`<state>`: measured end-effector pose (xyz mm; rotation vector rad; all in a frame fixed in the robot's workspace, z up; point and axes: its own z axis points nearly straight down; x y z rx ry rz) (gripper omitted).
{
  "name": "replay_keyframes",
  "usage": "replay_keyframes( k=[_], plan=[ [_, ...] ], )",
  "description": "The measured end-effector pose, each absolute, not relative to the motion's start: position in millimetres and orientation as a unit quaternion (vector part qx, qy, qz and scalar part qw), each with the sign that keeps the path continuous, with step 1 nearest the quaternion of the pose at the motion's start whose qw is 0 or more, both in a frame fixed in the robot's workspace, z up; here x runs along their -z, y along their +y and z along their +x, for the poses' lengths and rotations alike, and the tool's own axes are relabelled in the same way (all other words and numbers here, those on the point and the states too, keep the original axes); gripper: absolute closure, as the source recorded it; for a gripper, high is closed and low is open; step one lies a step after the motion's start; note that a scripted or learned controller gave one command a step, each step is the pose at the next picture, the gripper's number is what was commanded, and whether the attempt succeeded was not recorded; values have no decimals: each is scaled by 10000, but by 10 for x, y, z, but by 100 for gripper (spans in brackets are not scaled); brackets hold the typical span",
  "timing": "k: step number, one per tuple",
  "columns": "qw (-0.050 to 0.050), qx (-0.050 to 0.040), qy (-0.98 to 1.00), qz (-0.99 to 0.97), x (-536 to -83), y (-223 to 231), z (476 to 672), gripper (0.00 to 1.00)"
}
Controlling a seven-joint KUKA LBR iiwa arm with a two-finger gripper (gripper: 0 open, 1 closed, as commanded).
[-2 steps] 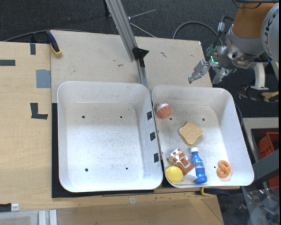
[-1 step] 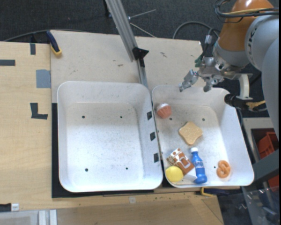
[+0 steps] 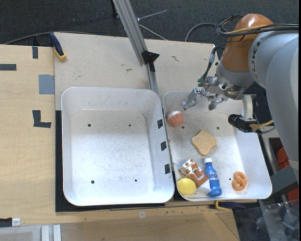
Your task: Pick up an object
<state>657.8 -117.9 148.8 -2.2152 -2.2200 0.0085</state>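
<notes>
This is a robotics lab: a grey arm with an orange band reaches over a plywood worktop patched with tape. Two white bins sit side by side, a metal camera pole rises behind, and cables trail across dark carpet.

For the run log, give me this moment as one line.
gripper: open, above right bin far edge | held: nothing | nearest: cupcake

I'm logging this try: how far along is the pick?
Done: the gripper is over the right bin's far end. In hand: nothing, its open fingers hold no object. Left: close on something, maybe the nearby cupcake; the bread and bottle lie untouched.
</notes>
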Motion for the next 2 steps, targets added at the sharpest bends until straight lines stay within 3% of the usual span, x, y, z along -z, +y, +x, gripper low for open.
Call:
replay_keyframes(
  k=[1, 2],
  plan=[
    [21, -28, -7076, -7066, -944, -1175, 6560, 0],
    [4, -12, -7081, -7061, -1082, -1166, 6576, 100]
  ],
)
